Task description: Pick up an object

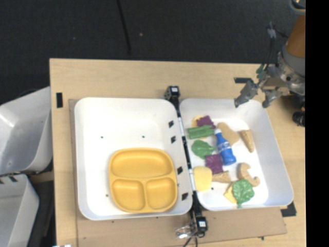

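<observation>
My gripper [255,98] hangs over the far right corner of the right bin [275,153], its two fingers spread apart and open with nothing between them. Below it in that bin lie several small toys: a purple piece [205,121], a green bar [200,132], a blue bottle [224,149], a green leaf shape [201,148], tan pieces [248,139], a yellow block [202,178] and a green leafy piece [242,191]. None touches the gripper.
A yellow divided tray [143,180] sits in the left bin [97,122]. The two bins meet at a central ridge [182,148] with black clips. The wooden bench [128,76] surrounds both. The arm's wrist stands at the right edge.
</observation>
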